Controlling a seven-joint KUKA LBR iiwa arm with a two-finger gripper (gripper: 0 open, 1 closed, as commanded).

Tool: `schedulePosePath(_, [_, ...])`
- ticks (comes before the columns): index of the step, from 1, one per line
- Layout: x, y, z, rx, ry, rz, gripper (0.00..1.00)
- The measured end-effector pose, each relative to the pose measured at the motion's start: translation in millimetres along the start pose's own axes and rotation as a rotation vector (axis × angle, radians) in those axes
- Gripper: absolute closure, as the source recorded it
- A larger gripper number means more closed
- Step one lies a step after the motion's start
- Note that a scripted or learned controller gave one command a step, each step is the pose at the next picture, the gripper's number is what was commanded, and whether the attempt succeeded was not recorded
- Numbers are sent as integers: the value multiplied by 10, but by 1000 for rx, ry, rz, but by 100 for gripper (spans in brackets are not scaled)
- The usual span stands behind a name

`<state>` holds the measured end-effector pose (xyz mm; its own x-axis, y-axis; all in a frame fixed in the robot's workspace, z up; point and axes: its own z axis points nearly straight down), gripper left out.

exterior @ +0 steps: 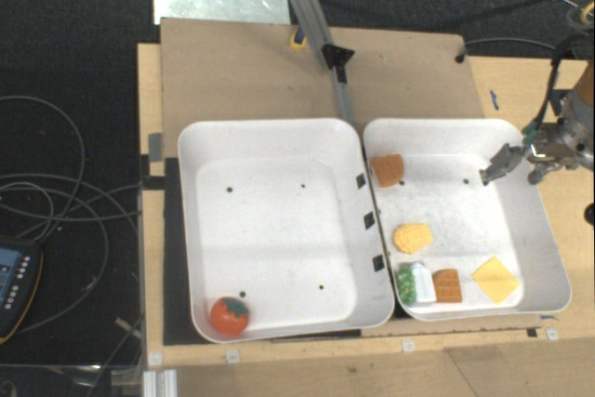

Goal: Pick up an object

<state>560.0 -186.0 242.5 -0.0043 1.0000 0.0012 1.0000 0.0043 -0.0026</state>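
Objects sit mostly in the right bin (548, 246): brown bread piece (388, 169), yellow corn-like lump (413, 238), green-and-white item (413, 284), waffle (447, 285), cheese wedge (495, 280). A tomato (229, 316) lies in the left bin (270, 139). All look like light, stiff toy food, probably slick. I'd pinch the bread across its flat sides. I can't tell the gripper (507, 165) state; it hovers at the right bin's far right corner.
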Motion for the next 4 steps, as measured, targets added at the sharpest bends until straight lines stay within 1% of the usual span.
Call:
schedulePosePath(1, [1,8,-22,-4,-1,0,0])
schedulePosePath(2, [45,104,520,0,0,-1,0])
schedulePosePath(3, [116,124,1125,1,0,0,0])
schedulePosePath(4, [121,124,1539,0,0,2,0])
